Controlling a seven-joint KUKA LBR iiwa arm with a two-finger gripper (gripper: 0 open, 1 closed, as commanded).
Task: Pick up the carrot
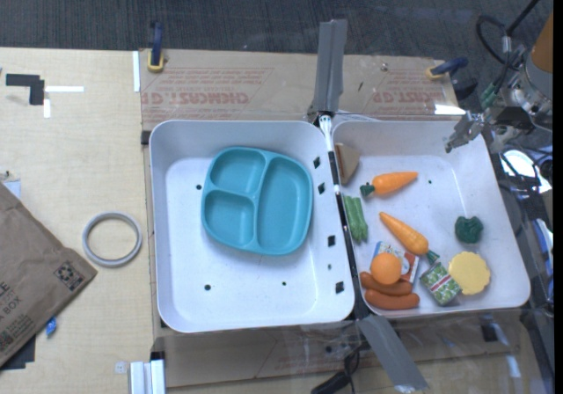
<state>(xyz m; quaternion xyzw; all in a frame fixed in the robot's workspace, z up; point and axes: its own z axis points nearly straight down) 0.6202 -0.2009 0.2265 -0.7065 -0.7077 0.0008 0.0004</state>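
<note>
Gripper: the gripper (pixel 459 135) hangs over the upper right corner of the right bin (pixel 440 164); its fingers are small and dark against the rim, and I cannot tell whether they stand wide or narrow. Nothing shows between them.
Arm: grey links and cables rise up and to the right of the jaws, at the picture's right side.
Carrot: one carrot (pixel 390 182) lies lower left of the jaws, apart from them, tip pointing right, green top at its left end. A second carrot (pixel 404 233) lies farther down, slanted, in mid-bin.
Broccoli: a dark green piece (pixel 469 229) sits below the jaws, near the bin's right wall.
Front cluster: well below the jaws lie a yellow round piece (pixel 471 273), a small green box (pixel 440 283), an orange (pixel 385 268) and sausages (pixel 390 294), close together.
Left wall items: green beans (pixel 355 218) and a brown wedge (pixel 347 164) lie beside the divider.
Left bin: the left bin (pixel 176 234), far left of the jaws, holds a blue divided plate (pixel 259 200).
Bench: a tape ring (pixel 112 237) lies beyond it.
</note>
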